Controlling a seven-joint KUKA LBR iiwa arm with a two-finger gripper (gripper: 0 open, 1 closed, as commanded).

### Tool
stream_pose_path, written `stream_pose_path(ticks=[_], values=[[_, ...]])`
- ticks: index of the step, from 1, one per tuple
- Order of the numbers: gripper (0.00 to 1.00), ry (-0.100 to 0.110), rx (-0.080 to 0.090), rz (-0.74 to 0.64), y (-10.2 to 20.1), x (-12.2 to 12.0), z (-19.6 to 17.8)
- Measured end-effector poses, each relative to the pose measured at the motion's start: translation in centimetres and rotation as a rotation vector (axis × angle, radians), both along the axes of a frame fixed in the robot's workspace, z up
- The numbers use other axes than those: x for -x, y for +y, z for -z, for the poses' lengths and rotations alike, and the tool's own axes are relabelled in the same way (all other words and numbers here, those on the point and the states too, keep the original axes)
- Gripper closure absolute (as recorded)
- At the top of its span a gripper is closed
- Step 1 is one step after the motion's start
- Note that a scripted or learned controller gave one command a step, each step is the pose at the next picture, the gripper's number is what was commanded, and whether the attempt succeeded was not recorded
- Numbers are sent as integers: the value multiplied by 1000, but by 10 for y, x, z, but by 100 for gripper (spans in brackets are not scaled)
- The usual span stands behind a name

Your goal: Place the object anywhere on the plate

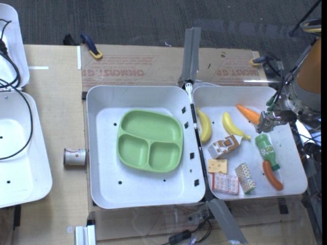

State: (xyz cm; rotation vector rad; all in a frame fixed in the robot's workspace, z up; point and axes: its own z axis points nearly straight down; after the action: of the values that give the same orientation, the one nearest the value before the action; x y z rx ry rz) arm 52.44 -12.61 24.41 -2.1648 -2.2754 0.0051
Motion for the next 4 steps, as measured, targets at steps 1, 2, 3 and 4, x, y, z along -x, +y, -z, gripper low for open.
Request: stream_pose_path(ticks=[1, 2, 3, 4], values=[[100, -2, 0, 33, -16, 43, -54], [100, 0, -1, 7, -56, 47, -30], [100, -1, 1, 217, -81, 47, -51], [100, -1, 1, 102, -40, 29, -180]])
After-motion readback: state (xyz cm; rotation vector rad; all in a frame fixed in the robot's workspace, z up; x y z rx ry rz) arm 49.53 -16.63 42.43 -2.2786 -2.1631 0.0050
